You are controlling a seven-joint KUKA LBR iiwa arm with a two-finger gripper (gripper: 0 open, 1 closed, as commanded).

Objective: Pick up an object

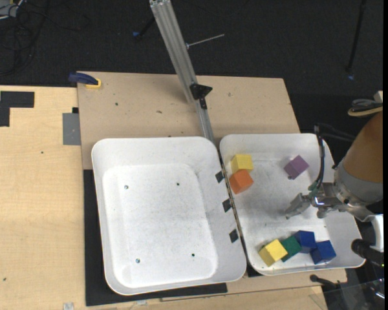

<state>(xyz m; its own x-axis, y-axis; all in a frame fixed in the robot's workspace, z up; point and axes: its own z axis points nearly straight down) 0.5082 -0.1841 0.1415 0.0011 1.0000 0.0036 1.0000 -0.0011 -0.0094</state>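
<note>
The small purple rigid cube (296,166) near the right white bin's (271,148) far edge looks light; grasp opposite flat faces. The pincer (302,205) hangs open, empty.

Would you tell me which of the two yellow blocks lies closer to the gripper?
The yellow block beside the green block, near the right bin's front edge; the other touches the orange block.

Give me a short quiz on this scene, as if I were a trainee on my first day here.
1. True or false: every coloured block lies in the right bin.
2. Which block lies nearest the gripper? A) purple block B) orange block C) yellow block by the divider
3. Fill in: the orange block touches the ____ block just behind it.

Key: 1 true; 2 A; 3 yellow.
</note>
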